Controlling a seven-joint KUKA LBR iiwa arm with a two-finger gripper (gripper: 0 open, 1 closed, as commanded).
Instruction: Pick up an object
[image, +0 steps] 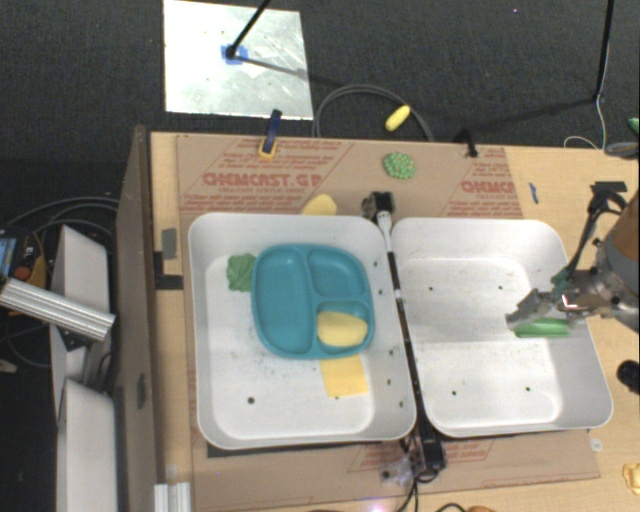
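A slim green plastic object (545, 327), seemingly light, stiff and best taken across its narrow middle, is seen by the right edge of the right white bin (480, 415), just under the gripper (540, 308) (finger state cannot be told).

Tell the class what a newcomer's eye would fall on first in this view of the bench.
First comes the blue divided plate in the left bin, with a yellow lump in its lower right compartment and a flat yellow slice just below it. Next is the gripper over the right bin, with a green object at its tip.
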